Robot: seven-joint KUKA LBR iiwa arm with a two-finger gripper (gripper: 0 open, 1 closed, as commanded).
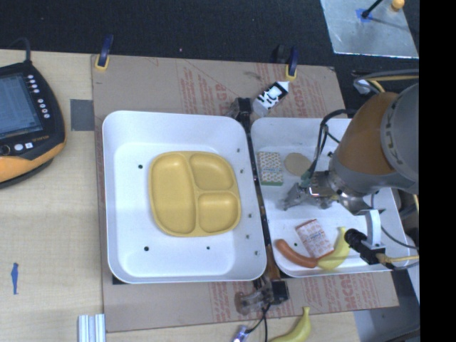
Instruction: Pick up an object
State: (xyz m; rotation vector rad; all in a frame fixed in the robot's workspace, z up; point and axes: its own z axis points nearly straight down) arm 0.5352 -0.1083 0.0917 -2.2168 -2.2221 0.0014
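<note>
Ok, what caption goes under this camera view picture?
Robot arm reaching into the right bin of toy food beside a yellow tray.

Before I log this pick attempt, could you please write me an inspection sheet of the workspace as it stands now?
Surface: wooden bench with a cardboard sheet clamped on it, bearing the left bin and the right bin.
Job's things: right bin holds a hot dog, banana, red packet, green patterned card and tan disc.
Clutter: yellow divided plate in the left bin; a second banana outside the bins.
Grippers: gripper low over the right bin, nothing visibly held.
Cables: black cable along the arm.
Surroundings: teach pendant at left; dark floor beyond.
</note>
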